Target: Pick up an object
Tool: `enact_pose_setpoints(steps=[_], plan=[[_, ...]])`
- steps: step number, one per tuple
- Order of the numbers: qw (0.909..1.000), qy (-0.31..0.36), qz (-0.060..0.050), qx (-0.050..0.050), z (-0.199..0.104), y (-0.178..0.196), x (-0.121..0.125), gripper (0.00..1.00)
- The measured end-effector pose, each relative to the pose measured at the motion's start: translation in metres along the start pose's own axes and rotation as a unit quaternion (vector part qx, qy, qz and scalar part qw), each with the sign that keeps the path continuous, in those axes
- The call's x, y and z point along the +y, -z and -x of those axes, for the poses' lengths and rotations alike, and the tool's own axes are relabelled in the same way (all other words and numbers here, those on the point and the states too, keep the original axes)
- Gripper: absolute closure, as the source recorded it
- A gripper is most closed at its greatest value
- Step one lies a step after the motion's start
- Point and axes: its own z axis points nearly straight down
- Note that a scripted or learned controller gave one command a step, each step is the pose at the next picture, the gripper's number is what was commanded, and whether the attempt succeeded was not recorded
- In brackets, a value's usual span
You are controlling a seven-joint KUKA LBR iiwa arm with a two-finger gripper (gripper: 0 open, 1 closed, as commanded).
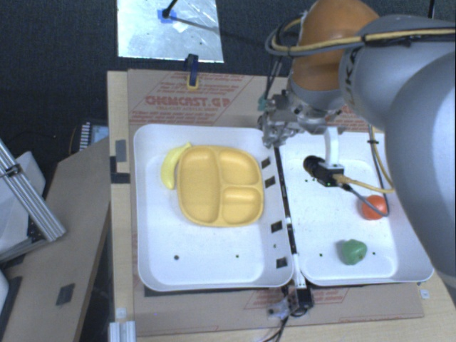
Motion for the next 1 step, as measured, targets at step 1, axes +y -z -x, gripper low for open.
enact_pose_setpoints(steps=[1], plan=[[1.0,0.0,0.001,0.0,-0.0539,0.0117,-0.0021,1.0]])
